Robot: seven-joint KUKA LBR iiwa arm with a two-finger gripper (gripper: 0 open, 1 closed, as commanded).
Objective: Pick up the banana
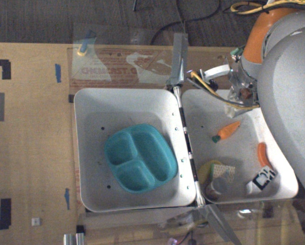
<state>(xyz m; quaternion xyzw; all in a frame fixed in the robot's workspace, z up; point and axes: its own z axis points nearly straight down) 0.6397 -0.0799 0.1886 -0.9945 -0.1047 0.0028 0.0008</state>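
A yellow-green rounded piece (208, 168), which looks like the banana, lies near the front left corner of the right bin (193, 103). A pale checkered item (224, 171) and a greyish cup shape (219, 187) partly cover it. My gripper (243, 93) hangs over the bin's far right part, above and beyond a small toy carrot (227, 131). It is well away from the banana, with yellow cables running past its wrist. The grey arm with its orange band (257, 32) comes in from the right.
The left bin (91, 111) holds a teal divided plate (140, 157). In the right bin, an orange sausage-shaped piece (264, 154) lies by the right wall and a black-and-white object (264, 178) sits in the front right corner. A metal divider (179, 65) stands between the bins.
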